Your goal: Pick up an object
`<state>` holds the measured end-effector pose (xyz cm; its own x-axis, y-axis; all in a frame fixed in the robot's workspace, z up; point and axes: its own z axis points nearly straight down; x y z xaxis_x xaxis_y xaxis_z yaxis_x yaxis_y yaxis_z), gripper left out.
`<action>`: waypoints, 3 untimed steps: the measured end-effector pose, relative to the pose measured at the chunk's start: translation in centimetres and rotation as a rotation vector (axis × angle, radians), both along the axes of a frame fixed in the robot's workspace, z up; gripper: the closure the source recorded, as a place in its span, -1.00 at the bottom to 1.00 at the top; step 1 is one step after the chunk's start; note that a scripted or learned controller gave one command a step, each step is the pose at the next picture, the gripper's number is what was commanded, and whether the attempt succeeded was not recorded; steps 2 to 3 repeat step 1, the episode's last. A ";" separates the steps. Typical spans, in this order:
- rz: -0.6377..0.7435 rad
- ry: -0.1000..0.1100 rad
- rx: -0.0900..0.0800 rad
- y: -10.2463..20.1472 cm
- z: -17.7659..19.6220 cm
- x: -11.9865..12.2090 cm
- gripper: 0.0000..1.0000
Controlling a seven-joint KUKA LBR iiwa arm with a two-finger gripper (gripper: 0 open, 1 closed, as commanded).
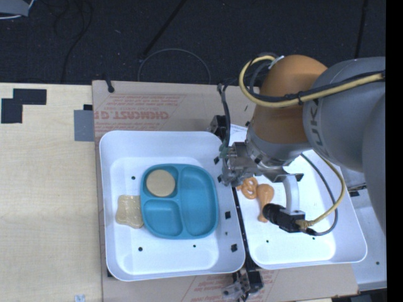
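In the right bin [315,251], near its left wall, lie an orange pretzel-shaped piece [248,188] and an orange drumstick-shaped piece [265,197], close together. My gripper [234,170] hangs just left of and above the pretzel, over the wall between the bins. The grey and orange wrist covers most of it. In the left bin [126,264] a blue divided plate [192,209] carries a round tan cookie [160,182]. A pale beige slice [129,211] lies against the plate's left edge.
A black fitting [282,219] on a yellow cable hangs over the right bin beside the drumstick piece. The arm's bulk covers the bin's back half. Cardboard [157,109] lies under both bins, with wooden bench to the left.
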<state>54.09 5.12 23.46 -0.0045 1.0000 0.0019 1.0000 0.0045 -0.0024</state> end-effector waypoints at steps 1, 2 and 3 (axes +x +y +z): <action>-0.001 0.000 0.000 4.8 0.6 1.6 1.00; -0.001 0.000 0.000 4.8 0.6 1.6 1.00; -0.001 0.000 0.000 4.8 0.6 1.6 1.00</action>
